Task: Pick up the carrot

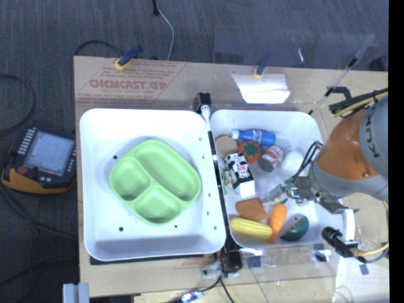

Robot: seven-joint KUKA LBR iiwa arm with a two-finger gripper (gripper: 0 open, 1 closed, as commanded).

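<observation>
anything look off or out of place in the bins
Nothing looks spilled or broken. The right bin is a crowded jumble: the carrot leans against the corn beside the gripper. The green plate sits askew in the left bin.

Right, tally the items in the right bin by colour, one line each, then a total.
Orange: 2, the carrot and a wedge
Yellow: 1, the corn
Blue: 1, the bottle
Black-and-white: 1, the carton
Red with green top: 1, a round fruit
Dark green: 1, a rounded item
Grey: 1, a can
Total: 8
</observation>
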